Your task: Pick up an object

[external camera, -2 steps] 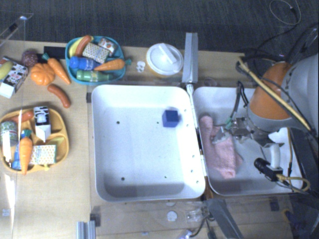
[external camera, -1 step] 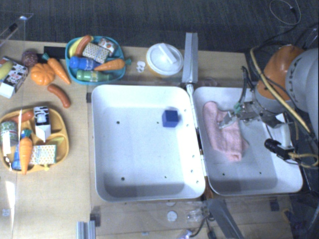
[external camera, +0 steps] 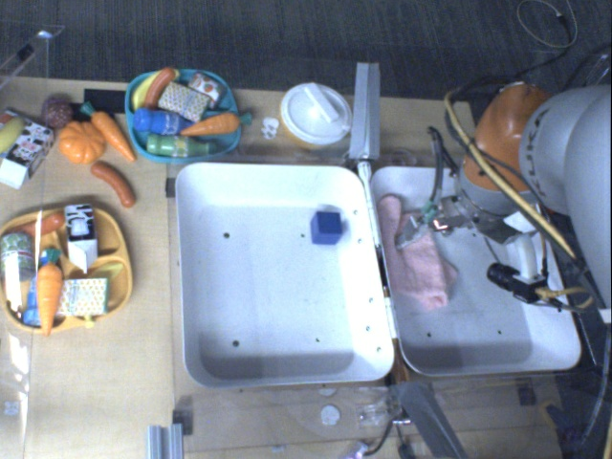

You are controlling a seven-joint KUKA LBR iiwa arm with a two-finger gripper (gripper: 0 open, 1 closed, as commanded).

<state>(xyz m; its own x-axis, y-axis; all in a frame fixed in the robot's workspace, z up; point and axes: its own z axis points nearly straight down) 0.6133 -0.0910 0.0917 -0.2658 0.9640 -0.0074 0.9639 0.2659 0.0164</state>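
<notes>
While a small blue cube (external camera: 327, 227) sits near the right wall of the left white bin (external camera: 210, 352), the gripper (external camera: 421, 229) pinches a crumpled pink cloth (external camera: 417, 261) lying along the left wall of the right bin (external camera: 497, 357).

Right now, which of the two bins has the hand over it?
The right bin, the one holding the pink cloth. The hand sits above the cloth's upper end. The left bin holds only a blue cube.
</notes>
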